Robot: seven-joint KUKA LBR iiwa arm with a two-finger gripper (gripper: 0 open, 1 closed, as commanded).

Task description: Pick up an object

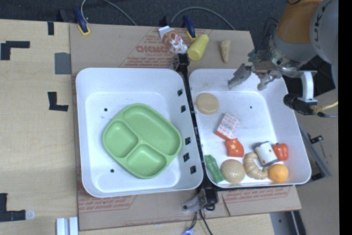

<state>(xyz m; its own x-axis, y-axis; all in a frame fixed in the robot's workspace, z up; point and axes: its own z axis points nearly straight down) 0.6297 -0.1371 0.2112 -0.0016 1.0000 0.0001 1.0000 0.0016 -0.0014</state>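
My gripper point(252, 80) hangs open over the far edge of the right bin point(275, 104), its two grey fingers spread apart with nothing between them. Below it in that bin lie a round tan cookie point(207, 103), a red and white packet point(227, 125), a small red piece point(235, 147), a green item point(213, 168), a tan bun point(233, 171), a croissant point(253, 165), a white and red can point(270, 152) and an orange point(279, 173). The cookie is the closest thing, to the gripper's lower left.
The left bin point(93, 96) holds a green divided plate point(142, 140). Behind the bins on the cardboard lie a yellow bottle point(198, 46), a snack wrapper point(172, 39) and a tan cone point(225, 50). Cables run across the dark floor at the back.
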